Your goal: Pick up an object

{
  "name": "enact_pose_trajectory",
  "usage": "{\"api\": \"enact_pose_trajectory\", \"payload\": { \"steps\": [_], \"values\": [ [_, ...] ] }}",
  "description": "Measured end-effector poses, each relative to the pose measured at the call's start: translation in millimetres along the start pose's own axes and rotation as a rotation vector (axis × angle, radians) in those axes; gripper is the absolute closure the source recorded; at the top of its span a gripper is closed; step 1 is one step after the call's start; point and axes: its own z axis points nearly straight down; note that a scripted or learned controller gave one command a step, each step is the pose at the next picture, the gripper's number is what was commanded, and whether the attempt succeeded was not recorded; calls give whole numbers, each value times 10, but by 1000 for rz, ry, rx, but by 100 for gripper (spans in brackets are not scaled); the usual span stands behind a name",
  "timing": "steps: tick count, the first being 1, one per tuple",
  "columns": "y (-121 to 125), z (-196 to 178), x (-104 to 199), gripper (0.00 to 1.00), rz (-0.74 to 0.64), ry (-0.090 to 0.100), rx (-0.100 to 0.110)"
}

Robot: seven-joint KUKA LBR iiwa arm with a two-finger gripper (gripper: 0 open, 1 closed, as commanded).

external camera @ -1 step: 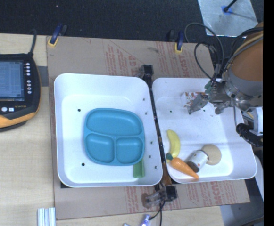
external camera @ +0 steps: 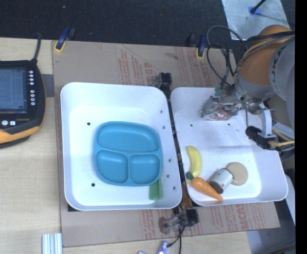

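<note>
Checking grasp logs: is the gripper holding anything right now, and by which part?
Cannot tell. The gripper sits low at the back of the right bin; nothing shows clearly between its fingers. Banana and carrot lie untouched.

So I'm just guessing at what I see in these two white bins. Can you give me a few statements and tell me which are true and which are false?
1. A blue divided plate lies in the left bin. True.
2. The banana lies in the left bin. False: it is in the right bin, near the wall it shares with the left one.
3. The carrot lies at the near edge of the right bin, just below the banana. True.
4. The tool is over the blue plate. False: it is over the far part of the right bin.
5. A tablet-like screen sits on the bench left of the bins. True.
</note>
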Motion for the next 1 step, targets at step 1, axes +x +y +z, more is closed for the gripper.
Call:
{"api": "enact_pose_trajectory", "payload": {
  "steps": [1],
  "values": [
    [16,-127,-7,100,-2,0,-3]
  ]
}}
